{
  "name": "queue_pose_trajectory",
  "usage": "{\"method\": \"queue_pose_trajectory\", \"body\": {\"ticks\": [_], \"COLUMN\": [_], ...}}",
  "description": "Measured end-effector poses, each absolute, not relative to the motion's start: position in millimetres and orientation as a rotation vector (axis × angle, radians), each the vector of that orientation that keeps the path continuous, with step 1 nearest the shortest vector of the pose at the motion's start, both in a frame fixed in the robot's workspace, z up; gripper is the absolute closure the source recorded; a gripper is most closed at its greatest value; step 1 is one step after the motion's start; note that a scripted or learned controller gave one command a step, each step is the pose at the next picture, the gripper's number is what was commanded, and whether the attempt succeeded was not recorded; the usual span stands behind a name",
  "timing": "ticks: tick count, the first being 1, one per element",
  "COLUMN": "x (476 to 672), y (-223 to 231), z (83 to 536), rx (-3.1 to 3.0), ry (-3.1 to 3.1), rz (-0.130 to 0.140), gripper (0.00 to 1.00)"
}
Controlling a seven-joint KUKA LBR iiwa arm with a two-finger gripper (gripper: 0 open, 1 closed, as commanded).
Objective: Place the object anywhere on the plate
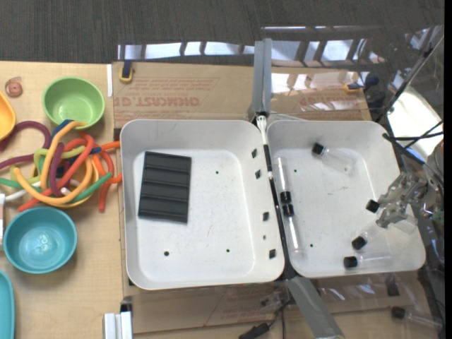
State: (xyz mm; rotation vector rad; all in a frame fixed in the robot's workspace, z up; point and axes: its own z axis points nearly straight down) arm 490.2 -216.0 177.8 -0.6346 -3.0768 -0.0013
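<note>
Camera view: the gripper (395, 202) hangs low in the right bin (325, 214), by a clear tube (372, 205) (black cap). Whether it grips anything, I cannot tell. This looks like the pick-up step. Next comes lifting the tube across to the black plate (165, 186) in the left bin (212, 221).

Wooden bench (63, 73) bearing two white bins: left bin (201, 274) at centre, right bin (395, 260) at three o'clock. At nine o'clock, green bowl (73, 102), teal bowl (39, 239), tangled coloured cords (67, 168).
</note>
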Motion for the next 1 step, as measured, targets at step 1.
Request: {"method": "queue_pose_trajectory", "body": {"ticks": [1], "x": [523.0], "y": [-221.5], "z": [191.6], "rx": [-0.671], "ry": [-3.073], "rz": [-0.001], "gripper": [1.0]}}
